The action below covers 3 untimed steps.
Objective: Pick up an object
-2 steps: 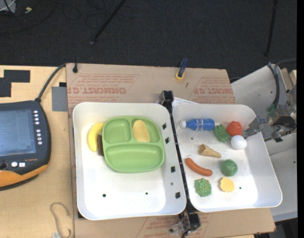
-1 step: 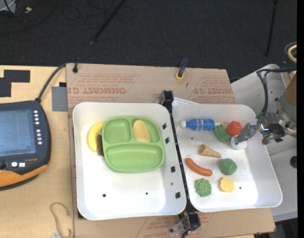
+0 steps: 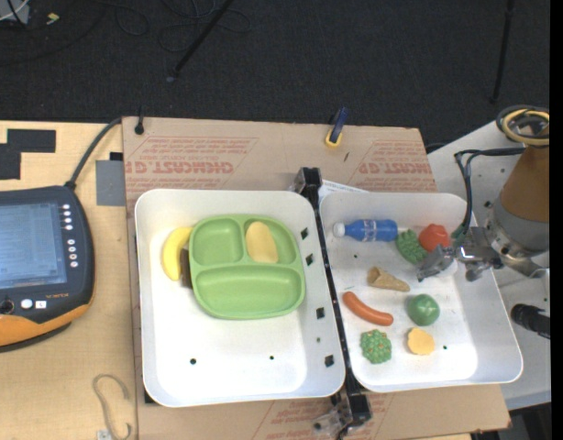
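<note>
Hiding under the green tray (image 3: 246,285): a banana (image 3: 174,250), half covered.

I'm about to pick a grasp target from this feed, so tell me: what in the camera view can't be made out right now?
- Gripper: dark and blurred over the right bin; whether its jaws are open or shut cannot be told.
- Dark green toy: partly covered by the gripper; its shape is unclear.
- Banana: partly hidden behind the green divided plate's rim.
- Dark item beside the banana: mostly hidden by the plate; unidentifiable.
- Arm: cut off at the right edge.
</note>
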### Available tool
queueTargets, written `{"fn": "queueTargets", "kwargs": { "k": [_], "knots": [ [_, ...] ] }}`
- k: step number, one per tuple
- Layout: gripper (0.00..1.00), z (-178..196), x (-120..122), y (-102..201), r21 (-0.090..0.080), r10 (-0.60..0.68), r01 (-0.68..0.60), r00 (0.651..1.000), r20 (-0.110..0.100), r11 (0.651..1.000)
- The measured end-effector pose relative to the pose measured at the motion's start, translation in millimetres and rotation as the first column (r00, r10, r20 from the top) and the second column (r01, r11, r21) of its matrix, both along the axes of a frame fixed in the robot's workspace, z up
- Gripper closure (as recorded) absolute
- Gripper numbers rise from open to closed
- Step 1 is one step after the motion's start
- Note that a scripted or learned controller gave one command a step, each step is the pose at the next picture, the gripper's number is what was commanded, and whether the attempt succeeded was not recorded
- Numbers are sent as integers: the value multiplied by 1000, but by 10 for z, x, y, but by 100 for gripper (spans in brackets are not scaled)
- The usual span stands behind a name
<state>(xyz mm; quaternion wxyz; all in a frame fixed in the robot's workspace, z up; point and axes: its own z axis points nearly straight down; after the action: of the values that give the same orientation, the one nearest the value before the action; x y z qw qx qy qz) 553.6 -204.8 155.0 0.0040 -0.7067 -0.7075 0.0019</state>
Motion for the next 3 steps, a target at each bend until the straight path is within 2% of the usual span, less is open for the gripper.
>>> {"fn": "queueTargets", "kwargs": {
  "k": [1, 2, 3],
  "knots": [
    [0, -441, -31, -6, 0, 0, 0, 1000, 1, 1000],
    [0, -689, -29, 22, -1, -1, 1, 1000, 3, 1000],
    [100, -574, -26, 10, -1, -4, 4, 1000, 4, 1000]
  ]
}}
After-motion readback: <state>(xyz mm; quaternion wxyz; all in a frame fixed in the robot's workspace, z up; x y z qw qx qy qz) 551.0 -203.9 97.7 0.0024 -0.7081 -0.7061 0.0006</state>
